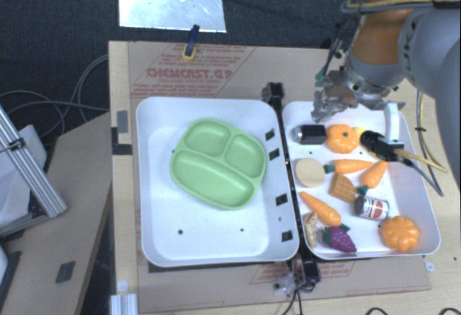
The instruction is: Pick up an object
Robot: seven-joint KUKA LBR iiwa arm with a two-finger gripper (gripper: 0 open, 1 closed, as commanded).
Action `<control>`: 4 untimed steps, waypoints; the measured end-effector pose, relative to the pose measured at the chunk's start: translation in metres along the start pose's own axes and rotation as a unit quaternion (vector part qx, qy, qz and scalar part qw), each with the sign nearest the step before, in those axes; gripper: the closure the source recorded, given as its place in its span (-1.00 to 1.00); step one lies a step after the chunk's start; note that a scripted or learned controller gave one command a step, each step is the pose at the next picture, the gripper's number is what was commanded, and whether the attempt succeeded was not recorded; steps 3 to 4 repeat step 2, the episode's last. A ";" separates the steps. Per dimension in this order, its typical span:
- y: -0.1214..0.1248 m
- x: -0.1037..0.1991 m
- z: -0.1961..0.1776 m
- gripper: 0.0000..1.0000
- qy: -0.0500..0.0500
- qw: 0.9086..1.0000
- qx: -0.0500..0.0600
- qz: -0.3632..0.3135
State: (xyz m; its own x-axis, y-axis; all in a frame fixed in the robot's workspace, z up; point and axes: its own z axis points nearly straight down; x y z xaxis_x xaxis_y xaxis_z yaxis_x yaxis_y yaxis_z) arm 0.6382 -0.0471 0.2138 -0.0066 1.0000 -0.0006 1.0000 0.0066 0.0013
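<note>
My gripper (328,110) hangs over the back left corner of the right bin (425,205), nothing visibly held in it. Just in front of it lie a small black block (311,134) and an orange toy pumpkin (342,138). Further forward lie two carrots (353,166) (374,174), a round beige disc (310,172), a brown cracker (343,188), a small can (372,207), a third carrot (320,208), purple grapes (338,238) and a second orange pumpkin (399,232).
The left bin (162,234) holds a green divided plate (218,162). A black divider (282,162) runs between the two bins. The grey arm (425,25) fills the upper right. Cardboard (194,72) lies under the bins.
</note>
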 end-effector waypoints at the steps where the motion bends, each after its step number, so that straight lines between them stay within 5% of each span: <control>1: -0.005 -0.004 -0.003 1.00 0.000 1.000 0.000 0.003; 4: -0.003 0.000 -0.021 1.00 0.000 1.000 -0.001 0.001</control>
